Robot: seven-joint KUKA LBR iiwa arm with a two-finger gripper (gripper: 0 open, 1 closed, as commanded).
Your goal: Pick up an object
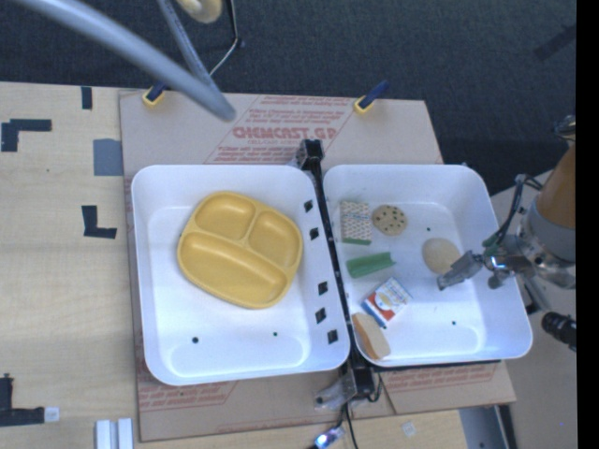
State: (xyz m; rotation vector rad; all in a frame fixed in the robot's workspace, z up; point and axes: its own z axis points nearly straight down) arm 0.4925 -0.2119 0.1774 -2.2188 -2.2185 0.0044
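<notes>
White plastic, shallow and glossy, makes up the two bins sitting side by side on the pale wooden surface [56, 279], with a sheet of printed cardboard [281, 134] under them. From where I stand the left bin [150, 344] carries a yellow divided plastic plate [241, 248], tilted a little and lying toward the upper middle of that bin.

In the right bin [468, 190] the small things are scattered. A round speckled cookie [388, 218] lies near the top, with a pale patterned square packet [355, 220] just beside it to the left. Below those is a green rectangular block [371, 264]. A red, white and blue small carton [387, 301] lies under the block, and a tan bread-like roll [371, 335] lies near the bin's lower left corner. A beige egg-shaped lump [441, 254] rests toward the right of the bin's middle.

Reaching in from the right, the grey arm's end effector [460, 271] hangs over the right bin, its tip just beside the beige lump, at its lower right. I cannot tell whether it is wide or narrow, and nothing shows gripped in it.
</notes>
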